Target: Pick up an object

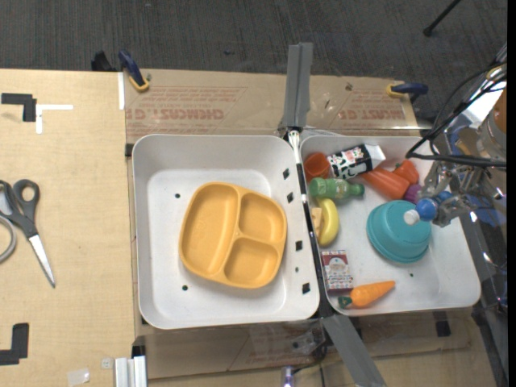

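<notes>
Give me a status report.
Claw over right bin, fingers unclear. Nothing seen held. Teal bowl beside it; carrot, banana free.

Scissors (28, 220) lie on the desk (64, 297) at far left, well apart from the bins; clamps (134, 71) grip the rear cardboard edge.
</notes>
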Robot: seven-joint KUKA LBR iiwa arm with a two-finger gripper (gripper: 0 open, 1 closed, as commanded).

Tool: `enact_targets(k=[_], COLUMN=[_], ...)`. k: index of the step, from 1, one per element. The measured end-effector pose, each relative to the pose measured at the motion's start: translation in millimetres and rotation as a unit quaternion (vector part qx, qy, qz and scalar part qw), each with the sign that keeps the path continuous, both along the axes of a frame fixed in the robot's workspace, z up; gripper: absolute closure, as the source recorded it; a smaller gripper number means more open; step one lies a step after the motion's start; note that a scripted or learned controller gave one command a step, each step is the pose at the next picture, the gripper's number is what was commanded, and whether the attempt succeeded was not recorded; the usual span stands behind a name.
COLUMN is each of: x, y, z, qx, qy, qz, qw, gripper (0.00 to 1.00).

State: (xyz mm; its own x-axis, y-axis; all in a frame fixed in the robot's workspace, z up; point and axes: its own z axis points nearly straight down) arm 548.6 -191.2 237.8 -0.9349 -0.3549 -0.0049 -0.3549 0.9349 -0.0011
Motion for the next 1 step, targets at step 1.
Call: enact_targets(k=[1], x=[15.7], y=[-24.7], z=[-102.4], qx=[-0.0039], qy=[-0.011], qz=[0.008], qw=[0.9999], gripper=[1.00])
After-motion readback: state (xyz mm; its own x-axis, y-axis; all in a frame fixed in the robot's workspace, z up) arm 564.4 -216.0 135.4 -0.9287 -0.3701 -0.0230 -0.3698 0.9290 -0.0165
